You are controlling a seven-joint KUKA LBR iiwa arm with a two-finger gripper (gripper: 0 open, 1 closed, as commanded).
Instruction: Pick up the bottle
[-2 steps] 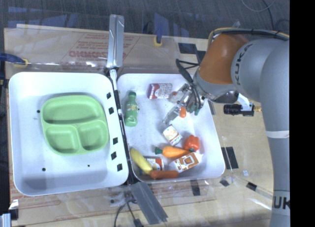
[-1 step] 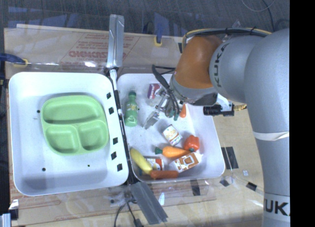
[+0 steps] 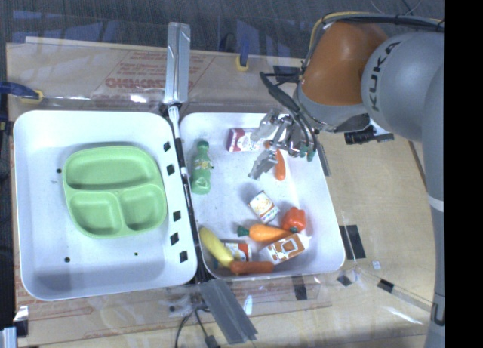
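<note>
Nearest the camera, low in the right bin (image 3: 332,210), a heap of small items overlaps: a yellow banana (image 3: 215,247), an orange carrot (image 3: 264,232) w/ green top, a reddish sausage-like piece (image 3: 253,267) partly under the rest, a printed carton (image 3: 287,248), an orange pepper (image 3: 295,220) and a small box (image 3: 262,204); labels too small to read. The left bin (image 3: 30,188) carries a green sectioned tray (image 3: 115,190). Further up, the green bottle (image 3: 200,166) lies along the right bin's left wall, cap toward the far side, well apart from the claw (image 3: 273,152). The claw hangs over the bin's far part; a thin orange item (image 3: 280,164) seems to sit betw. its fingers, though cables clutter the wrist, so approx. only. A red-white packet (image 3: 241,140) lies just beside it. The arm is cut off at right.
</note>
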